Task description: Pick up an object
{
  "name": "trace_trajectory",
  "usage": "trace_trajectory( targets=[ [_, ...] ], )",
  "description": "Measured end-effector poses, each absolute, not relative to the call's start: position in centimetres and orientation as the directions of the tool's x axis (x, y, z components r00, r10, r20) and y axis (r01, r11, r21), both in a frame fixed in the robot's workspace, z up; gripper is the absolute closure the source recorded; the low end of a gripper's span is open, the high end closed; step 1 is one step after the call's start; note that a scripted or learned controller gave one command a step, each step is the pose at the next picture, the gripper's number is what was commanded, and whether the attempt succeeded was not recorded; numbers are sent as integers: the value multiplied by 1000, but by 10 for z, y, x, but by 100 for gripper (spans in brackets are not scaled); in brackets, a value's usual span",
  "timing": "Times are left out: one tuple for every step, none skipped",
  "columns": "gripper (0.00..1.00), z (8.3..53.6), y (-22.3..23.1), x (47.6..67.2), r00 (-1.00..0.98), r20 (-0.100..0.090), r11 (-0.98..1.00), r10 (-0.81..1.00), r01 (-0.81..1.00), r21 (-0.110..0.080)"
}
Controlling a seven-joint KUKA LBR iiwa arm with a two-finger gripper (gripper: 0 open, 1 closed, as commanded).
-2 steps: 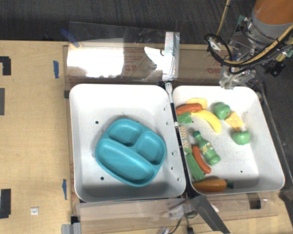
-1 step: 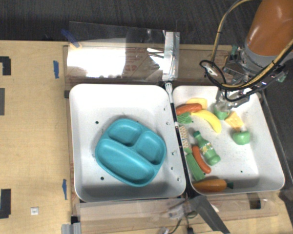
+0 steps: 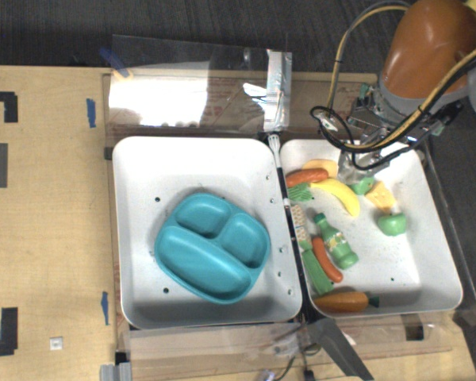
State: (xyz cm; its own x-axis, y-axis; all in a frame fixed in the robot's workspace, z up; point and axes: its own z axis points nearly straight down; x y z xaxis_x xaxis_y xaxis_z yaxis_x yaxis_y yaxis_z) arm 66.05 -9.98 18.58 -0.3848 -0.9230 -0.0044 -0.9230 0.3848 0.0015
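Brown bench top with two white bins side by side; left bin (image 3: 135,173) holds a teal divided plate (image 3: 213,247), right bin (image 3: 428,236) holds toy food. Arm comes in from the right, orange band (image 3: 428,34) above the wrist, cables looped round it. Gripper (image 3: 357,163) is low over the upper part of the right bin, just beside the banana (image 3: 339,194) and a small green piece (image 3: 363,186). Finger state: cannot tell, wrist and cables hide them. Nothing visibly held.

Step, as a guess: the approach or descent onto a target, grasp not yet made. Likely target is the banana or the small green piece, both sitting right under the tool.

Next move calls for settling on one item, lining up over it, closing, then lifting straight up.

Clutter nearby: red-orange piece (image 3: 305,177) touching the banana's left end, yellow wedge (image 3: 382,198) and green apple-like piece (image 3: 393,225) to the right, green bottle (image 3: 335,242), sausage (image 3: 326,262) and carrot (image 3: 345,300) lower down. Items at the top are packed close, so a two-object pinch or a push-aside is a risk. Bin's left wall is close too.
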Motion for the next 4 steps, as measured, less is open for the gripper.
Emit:
trace_trajectory(
  targets=[
    [100,283,-165,669,-368,-5,368,-930,-930,-17],
    [100,219,-163,668,-206,-4,206,-978,-978,-1],
    [100,201,-207,668,200,-2,-200,-980,-980,-7],
    [100,176,-189,667,447,-4,-447,-895,-895,-4]
  ],
)
